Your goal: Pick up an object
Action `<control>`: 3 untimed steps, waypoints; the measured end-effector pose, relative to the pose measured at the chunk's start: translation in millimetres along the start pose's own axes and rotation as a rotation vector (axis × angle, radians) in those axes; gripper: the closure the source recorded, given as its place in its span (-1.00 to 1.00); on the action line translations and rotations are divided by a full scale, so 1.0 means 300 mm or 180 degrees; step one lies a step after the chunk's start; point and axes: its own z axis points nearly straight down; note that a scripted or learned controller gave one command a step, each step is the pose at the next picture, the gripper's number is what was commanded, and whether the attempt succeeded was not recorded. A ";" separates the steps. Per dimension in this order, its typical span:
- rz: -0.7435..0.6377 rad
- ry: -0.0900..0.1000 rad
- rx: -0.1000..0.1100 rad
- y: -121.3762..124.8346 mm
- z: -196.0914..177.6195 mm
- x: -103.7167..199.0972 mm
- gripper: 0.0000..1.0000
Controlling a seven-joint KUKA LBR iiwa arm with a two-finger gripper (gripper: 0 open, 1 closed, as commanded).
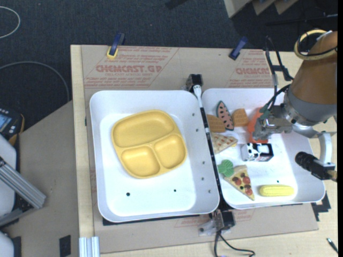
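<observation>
Left bin [102, 143] holds a yellow three-compartment plate [148, 142], lying flat near its middle, nothing on it. Right bin [305, 191] holds the toy food, all of it in the bin's left half: a watermelon slice [224, 115] at the top, a brown toast-like block [215, 123] just beside it with a second brown piece [240, 117] to its right, a sandwich wedge [223, 142] below those, a green leafy piece [225, 168] touching the top of a pizza slice [242, 181], a black-and-white cow-like toy [257, 152] mid-bin, and a yellow corn cob [276, 190] near the bottom rim, well apart from the rest. Gripper [261, 134] hangs just above the cow toy, close to an orange piece [258, 116] partly hidden behind it; finger state cannot be told from this slant, the tips merge with the toy and the dark cabling. Nothing visibly held, so the pick looks not yet made. Likely target: the cow toy, since the tool sits over it. To do it well: centre the tool on the toy's narrow axis, go straight down, close only once low enough to catch its sides, and avoid clipping the pizza slice or the orange piece. Corn cob would be the cleaner pick, being isolated. Arm [316, 84] comes in from the right, orange band above the wrist, wrist pointing roughly down and tilted left over the right bin.
</observation>
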 end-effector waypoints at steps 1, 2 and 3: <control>0.0001 0.0002 0.0006 0.004 -0.060 0.000 1.00; -0.0011 0.0017 0.0033 -0.023 -0.023 0.185 1.00; -0.0013 0.0013 0.0012 -0.043 -0.087 0.333 1.00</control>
